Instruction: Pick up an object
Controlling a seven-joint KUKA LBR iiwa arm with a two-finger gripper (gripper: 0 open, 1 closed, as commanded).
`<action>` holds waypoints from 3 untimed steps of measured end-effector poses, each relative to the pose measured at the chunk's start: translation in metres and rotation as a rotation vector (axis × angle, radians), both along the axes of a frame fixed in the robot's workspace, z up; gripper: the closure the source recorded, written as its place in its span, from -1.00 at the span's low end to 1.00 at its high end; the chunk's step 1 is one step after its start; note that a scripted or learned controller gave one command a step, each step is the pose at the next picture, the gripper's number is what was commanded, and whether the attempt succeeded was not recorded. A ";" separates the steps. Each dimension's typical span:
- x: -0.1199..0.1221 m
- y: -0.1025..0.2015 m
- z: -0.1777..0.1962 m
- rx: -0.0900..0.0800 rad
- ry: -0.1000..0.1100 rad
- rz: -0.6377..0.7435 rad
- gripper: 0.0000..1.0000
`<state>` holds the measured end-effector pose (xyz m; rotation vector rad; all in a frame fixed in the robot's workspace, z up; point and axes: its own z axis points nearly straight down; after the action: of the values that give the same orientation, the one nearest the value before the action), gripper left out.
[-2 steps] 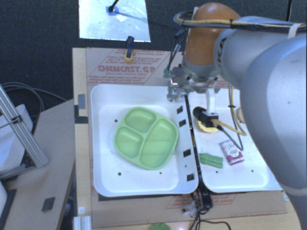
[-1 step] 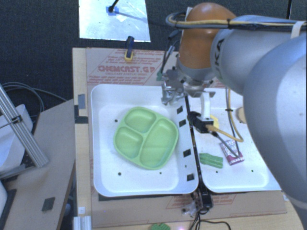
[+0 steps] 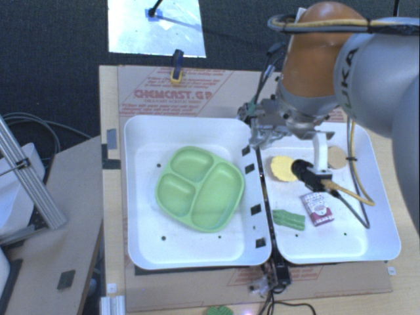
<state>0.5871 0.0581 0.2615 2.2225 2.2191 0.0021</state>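
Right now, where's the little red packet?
The red packet lies in the right bin, near its middle, just right of the green piece and below the yellow disc.

arm (image 3: 367, 64) cut off (right edge), gripper hidden

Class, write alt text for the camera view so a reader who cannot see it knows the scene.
A grey and orange robot arm reaches over the right white bin, which holds a yellow disc, a green block and a small red packet. The left white bin holds a green divided plate.
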 end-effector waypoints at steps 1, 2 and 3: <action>-0.068 -0.039 -0.082 -0.001 0.013 -0.003 1.00; -0.064 -0.036 -0.077 0.000 0.001 0.002 -1.00; -0.094 -0.052 0.043 0.001 -0.010 0.005 -1.00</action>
<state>0.4935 0.0065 0.3043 2.2128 2.2196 0.0135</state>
